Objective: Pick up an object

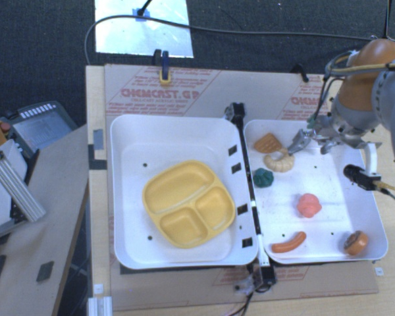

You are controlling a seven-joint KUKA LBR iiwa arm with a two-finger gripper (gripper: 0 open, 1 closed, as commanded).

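Gripper [301, 141] low over right bin [375, 226], just beside pale ring-shaped pastry [279, 161].

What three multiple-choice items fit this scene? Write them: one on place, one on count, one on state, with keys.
1. Where does the yellow tray lie?
A. left bin
B. right bin
C. on the bench outside the bins

2. How many compartments does the tray have?
A. two
B. three
C. five

3. How does the gripper stand?
A. carrying the sausage
B. over the tray
C. at the ring, near the right bin's far edge

Key: 1 A, it sits in the left bin. 2 B, one long and two small. 3 C, its tip is by the ring; the sausage lies apart.
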